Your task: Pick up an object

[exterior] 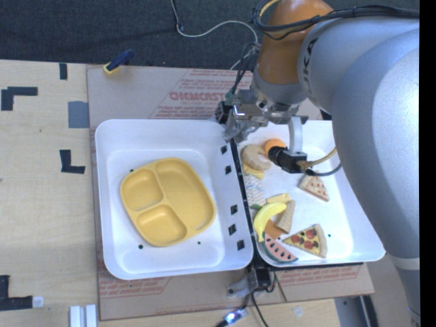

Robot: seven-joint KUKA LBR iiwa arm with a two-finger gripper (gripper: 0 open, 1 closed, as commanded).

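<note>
Gripper [235,122] hangs low over the top end of the wall where the two bins meet. Spread or pressed together? Can't tell from this angle. Just below and right of it, inside the right bin [347,216], sits a pale bun [255,157], with an orange piece [274,144] close at its upper right. Further down the bin lies a small wedge [315,188] on its own. Then comes a cluster at the near end: banana [264,216], a tan piece [287,218] against it, a watermelon slice [278,250] and a pizza slice [308,240] side by side. Over in the left bin [109,182] there is one thing: a yellow plate [167,199], three compartments, lying flat, well apart from the gripper.
</note>
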